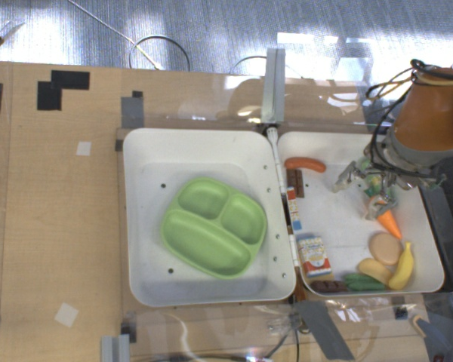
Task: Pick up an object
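Bench held two white bins | gripper (367, 181) fingers spread, empty, over right bin (436, 270) beside carrot (390, 222) | left bin (140, 225): green tray (214, 227), open margins.

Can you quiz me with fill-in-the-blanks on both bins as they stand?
1. The green divided plate lies in the ____ bin.
2. The banana lies in the right bin, in its ____ corner.
3. The sausage lies near that bin's ____ edge.
4. The pincer hovers just above the toy ____.

Missing words: left; lower right; top; carrot
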Robot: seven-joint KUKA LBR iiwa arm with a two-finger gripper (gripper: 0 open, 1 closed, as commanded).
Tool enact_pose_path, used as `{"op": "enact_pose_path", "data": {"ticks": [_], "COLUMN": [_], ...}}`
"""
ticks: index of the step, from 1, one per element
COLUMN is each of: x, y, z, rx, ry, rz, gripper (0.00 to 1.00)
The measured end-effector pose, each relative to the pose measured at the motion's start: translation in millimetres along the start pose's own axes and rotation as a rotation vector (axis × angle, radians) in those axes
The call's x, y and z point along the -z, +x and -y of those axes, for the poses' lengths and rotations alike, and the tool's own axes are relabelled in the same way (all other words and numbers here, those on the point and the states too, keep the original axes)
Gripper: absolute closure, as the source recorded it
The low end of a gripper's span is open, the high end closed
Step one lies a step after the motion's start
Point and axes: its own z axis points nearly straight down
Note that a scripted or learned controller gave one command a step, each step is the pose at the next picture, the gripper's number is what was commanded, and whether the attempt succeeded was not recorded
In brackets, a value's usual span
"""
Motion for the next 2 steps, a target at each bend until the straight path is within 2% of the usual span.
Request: {"op": "enact_pose_path", "data": {"ticks": [1,2], "x": [-3.2,12.1], "y": [62.6,55.8], "z": [-24.3,-21.8], "rx": [-0.095,-0.091], "ry": [0.001,0.014], "rz": [0.0,0.015], "gripper": [0.0,1.0]}}
